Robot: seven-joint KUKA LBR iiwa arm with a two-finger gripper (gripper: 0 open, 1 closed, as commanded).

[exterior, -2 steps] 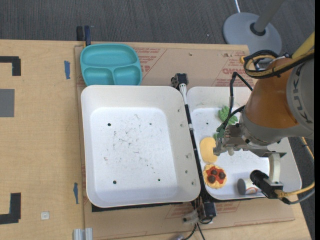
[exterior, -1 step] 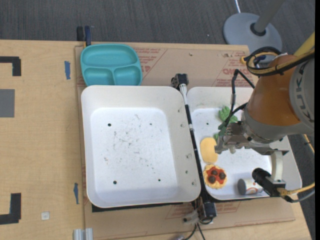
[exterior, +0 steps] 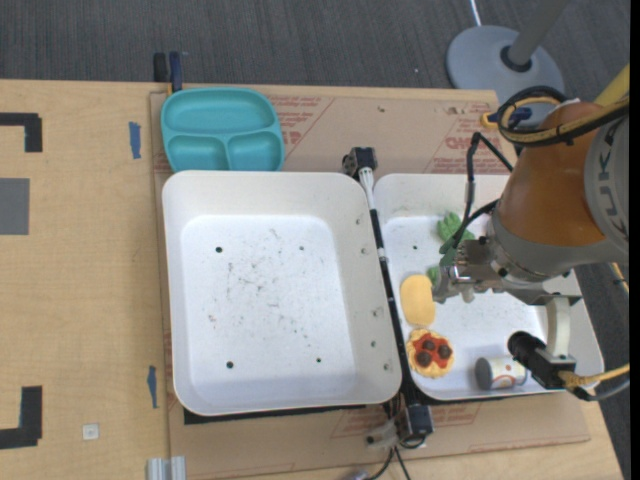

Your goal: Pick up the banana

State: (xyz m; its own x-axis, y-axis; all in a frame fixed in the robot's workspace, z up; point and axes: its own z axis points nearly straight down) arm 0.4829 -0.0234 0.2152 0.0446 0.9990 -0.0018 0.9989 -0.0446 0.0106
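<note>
The banana [exterior: 417, 300] is a short yellow piece lying in the right bin [exterior: 400, 220], near its left wall. My gripper [exterior: 452, 276] hangs just to the right of it and slightly above, under the grey and orange arm that covers the bin's right side. I see nothing held in it.
A small tart with red and dark berries [exterior: 431, 353] lies just in front of the banana. A green leafy item [exterior: 449, 229] sits behind the gripper. A small grey and white cup [exterior: 497, 372] lies at the bin's front. The left bin [exterior: 190, 268] and a teal divided tray [exterior: 222, 128] stand to the left.
</note>
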